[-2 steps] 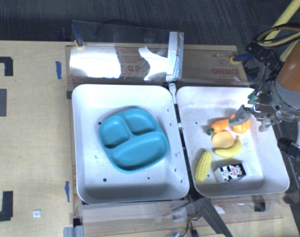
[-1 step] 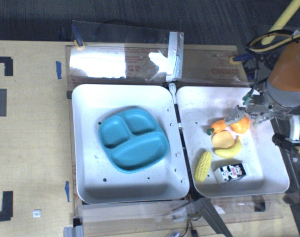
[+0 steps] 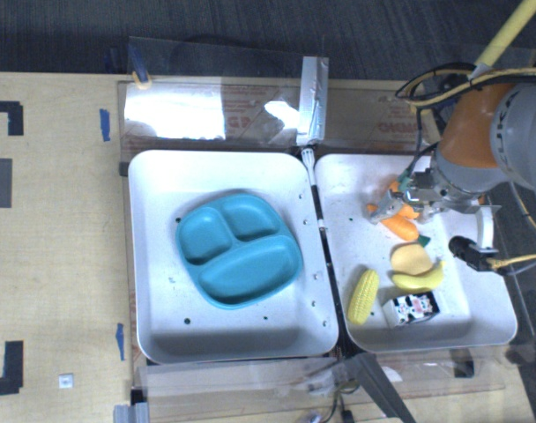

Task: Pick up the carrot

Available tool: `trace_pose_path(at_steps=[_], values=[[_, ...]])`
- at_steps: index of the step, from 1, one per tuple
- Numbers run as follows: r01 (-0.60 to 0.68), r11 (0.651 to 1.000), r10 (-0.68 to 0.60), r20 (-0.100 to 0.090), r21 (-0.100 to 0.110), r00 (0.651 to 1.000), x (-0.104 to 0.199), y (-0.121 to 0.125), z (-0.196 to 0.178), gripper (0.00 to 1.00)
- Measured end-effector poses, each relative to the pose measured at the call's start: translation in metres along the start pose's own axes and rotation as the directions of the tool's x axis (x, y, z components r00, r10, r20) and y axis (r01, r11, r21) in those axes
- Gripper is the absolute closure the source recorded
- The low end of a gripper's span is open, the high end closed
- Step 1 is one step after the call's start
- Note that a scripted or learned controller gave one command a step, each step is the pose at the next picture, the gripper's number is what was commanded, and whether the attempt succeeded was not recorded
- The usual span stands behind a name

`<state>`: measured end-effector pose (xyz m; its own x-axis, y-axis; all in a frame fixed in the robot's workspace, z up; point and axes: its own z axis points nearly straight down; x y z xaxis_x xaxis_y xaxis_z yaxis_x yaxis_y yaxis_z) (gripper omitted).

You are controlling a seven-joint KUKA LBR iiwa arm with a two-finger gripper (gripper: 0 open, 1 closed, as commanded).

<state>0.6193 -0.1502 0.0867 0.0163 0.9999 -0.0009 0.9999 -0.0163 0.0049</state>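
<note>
At right of frame, the gripper (image 3: 400, 203) hovers touching the carrot (image 3: 401, 226); I can't tell its state.

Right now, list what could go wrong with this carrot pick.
1. The gripper sits at the carrot near its end, so the carrot may slip or pivot out.
2. The banana and the pale piece lie close below; a dragged carrot could knock them.

Gripper (image 3: 400, 203) perhaps hides part of carrot (image 3: 400, 226).
</note>
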Motion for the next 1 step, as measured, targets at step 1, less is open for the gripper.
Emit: trace_pose_path(at_steps=[1], values=[[0.123, 0.992, -0.123, -0.001, 0.003, 0.992, 0.0158, 0.0005, -0.0096, 0.0]])
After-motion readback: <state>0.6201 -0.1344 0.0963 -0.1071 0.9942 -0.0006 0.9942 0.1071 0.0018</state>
